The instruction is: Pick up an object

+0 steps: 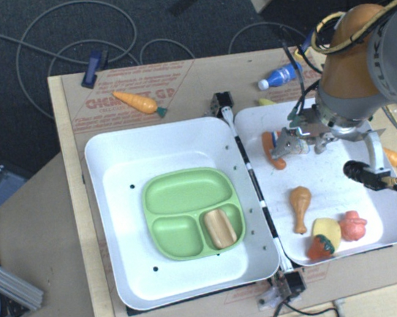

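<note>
Tool (pixel 293 141) sits low over the upper part of the right shallow white bin (pixel 387 231), the grey arm with orange band (pixel 352 57) reaching in from the right. Metal tool body is seen from above; spread or pressed together: cannot tell.

Just left of the tool, touching or nearly touching its tip: small orange-red elongated toy piece (pixel 272 149), partly masked by the tool. Whether it lies between the fingers cannot be judged.

Below the tool, apart from it: tan plastic chicken drumstick (pixel 300 207), lying roughly upright in the frame on the bin floor.

Further below, at the bin's near rim: yellow-and-red plastic toy food (pixel 324 237), with a pink-red lumpy toy (pixel 353 225) just beside it on the right.

Right of the tool, past the wrist: black cylindrical attachment (pixel 363 174) over the bin; small orange item (pixel 393 157) at the bin's right rim.

Left of the tool, across the divider: left shallow white bin (pixel 120 225) holding a green three-compartment plastic tray (pixel 182 197); a tan bread-roll-shaped toy (pixel 220 227) lies in its lower right compartment.

Above the tool, on the cardboard-covered tabletop (pixel 172 84): blue-and-white plastic bottle (pixel 279 76) lying on its side. Far up-left: orange toy carrot (pixel 138 102), and a blue clip (pixel 93 69) at the tabletop edge.
</note>
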Robot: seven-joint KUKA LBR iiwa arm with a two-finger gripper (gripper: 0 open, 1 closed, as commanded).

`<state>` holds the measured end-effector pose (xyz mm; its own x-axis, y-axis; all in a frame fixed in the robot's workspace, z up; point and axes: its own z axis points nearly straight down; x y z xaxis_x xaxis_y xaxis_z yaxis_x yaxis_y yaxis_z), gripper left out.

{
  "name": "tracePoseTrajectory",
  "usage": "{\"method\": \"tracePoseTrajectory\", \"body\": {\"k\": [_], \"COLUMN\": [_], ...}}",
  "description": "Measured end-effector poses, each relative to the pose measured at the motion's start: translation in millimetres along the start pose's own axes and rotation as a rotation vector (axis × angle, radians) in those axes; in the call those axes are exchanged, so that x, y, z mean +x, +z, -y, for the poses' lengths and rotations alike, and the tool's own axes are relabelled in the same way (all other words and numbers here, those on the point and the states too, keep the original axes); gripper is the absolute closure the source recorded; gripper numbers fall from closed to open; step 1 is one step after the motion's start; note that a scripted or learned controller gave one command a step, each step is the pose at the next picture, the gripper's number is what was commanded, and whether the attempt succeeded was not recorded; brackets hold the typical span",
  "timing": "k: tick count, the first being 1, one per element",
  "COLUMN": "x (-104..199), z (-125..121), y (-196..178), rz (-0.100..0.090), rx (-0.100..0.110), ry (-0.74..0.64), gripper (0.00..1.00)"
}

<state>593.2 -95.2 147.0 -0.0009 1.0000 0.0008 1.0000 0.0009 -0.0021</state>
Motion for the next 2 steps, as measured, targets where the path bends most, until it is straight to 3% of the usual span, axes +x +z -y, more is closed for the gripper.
{"method": "tracePoseTrajectory", "body": {"k": [1,2], "x": [-6.8,-6.7], "z": [56.3,55.7], "y": [62.9,52.9], "rz": [0.000,0.001], "rx": [-0.001,-0.003], "ry": [0.002,0.003], "gripper": [0.00,1.00]}}
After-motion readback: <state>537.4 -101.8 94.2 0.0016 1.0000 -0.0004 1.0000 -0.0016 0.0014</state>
